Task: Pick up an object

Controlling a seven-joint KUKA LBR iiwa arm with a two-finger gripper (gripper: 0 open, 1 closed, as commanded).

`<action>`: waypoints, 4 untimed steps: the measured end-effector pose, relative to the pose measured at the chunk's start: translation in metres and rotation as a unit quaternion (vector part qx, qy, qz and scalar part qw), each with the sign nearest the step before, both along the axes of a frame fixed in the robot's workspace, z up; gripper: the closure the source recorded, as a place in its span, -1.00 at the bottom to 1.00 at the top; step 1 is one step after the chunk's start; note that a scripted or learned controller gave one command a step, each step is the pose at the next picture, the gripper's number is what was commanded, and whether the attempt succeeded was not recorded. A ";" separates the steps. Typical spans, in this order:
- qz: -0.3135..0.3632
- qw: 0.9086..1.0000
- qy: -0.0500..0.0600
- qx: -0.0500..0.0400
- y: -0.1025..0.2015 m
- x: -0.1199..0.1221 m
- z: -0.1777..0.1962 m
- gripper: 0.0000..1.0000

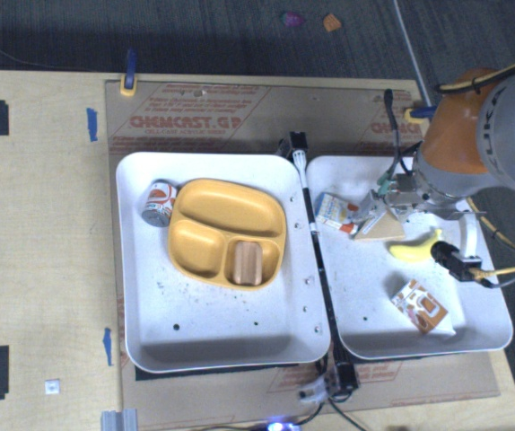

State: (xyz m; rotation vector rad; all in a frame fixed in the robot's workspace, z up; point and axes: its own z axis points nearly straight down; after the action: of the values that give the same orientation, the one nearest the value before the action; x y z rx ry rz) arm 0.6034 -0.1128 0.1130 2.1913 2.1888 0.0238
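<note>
I'm on the approach, claw (379, 206) low beside the banana (414, 248), grip state unclear; next I must close on something.

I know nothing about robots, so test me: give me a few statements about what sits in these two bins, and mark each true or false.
1. A yellow divided tray lies in the left bin. True.
2. The banana lies in the left bin. False: it lies in the right bin.
3. A small can lies by the tray's left end. True.
4. The gripper hangs over the left bin. False: it is over the right bin's upper part.
5. A brown and white packet lies below the banana. True.
</note>
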 end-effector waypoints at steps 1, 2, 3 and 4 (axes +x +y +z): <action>0.000 1.000 0.007 0.004 0.006 -0.007 -0.010 -1.00; 0.001 1.000 0.004 0.005 0.010 -0.021 -0.011 -1.00; -0.001 1.000 -0.001 -0.001 0.005 -0.020 0.001 1.00; -0.001 1.000 0.000 -0.001 0.005 -0.020 0.001 -1.00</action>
State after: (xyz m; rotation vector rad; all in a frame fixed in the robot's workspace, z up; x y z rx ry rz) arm 0.5838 -0.1076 0.1141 2.1924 2.1854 0.0226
